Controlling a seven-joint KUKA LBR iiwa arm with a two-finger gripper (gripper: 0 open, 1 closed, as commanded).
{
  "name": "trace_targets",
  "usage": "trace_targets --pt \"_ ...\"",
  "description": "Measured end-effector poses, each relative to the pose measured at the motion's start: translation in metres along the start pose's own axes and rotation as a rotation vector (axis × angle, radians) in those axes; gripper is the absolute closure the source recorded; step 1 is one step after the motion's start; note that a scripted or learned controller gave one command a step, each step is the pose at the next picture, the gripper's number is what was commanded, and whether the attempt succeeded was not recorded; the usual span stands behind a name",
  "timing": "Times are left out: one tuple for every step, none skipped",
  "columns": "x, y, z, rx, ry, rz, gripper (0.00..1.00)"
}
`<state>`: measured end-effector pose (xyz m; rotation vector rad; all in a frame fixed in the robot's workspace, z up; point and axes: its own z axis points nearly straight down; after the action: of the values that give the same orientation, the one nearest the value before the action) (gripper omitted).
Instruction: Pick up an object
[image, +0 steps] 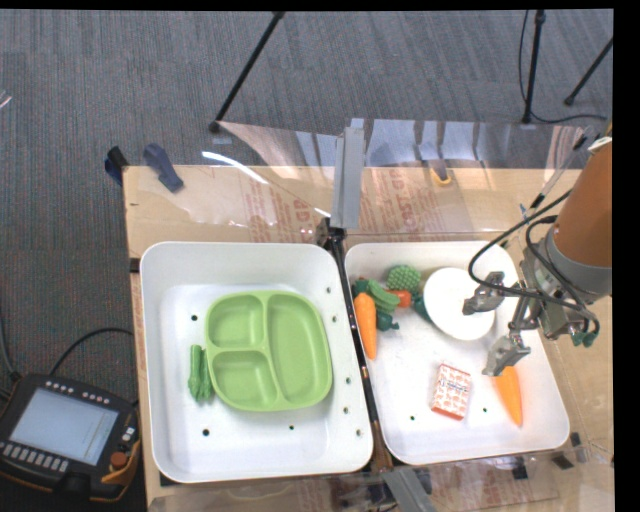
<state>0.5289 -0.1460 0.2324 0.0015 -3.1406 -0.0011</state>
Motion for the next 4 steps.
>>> trace_targets --pt "0.016 -0.031 0.14 0.001 -0.011 0.039 0.0" --pt "0.012 -0.029 0.126 0.005 -0.023 0.031 1.0" --pt "-0.044 -0.028 0.145 -0.001 -0.001 0.167 1.0" --pt "-0.042 -0.026 0.147 -0.004 0.006 0.165 0.0"
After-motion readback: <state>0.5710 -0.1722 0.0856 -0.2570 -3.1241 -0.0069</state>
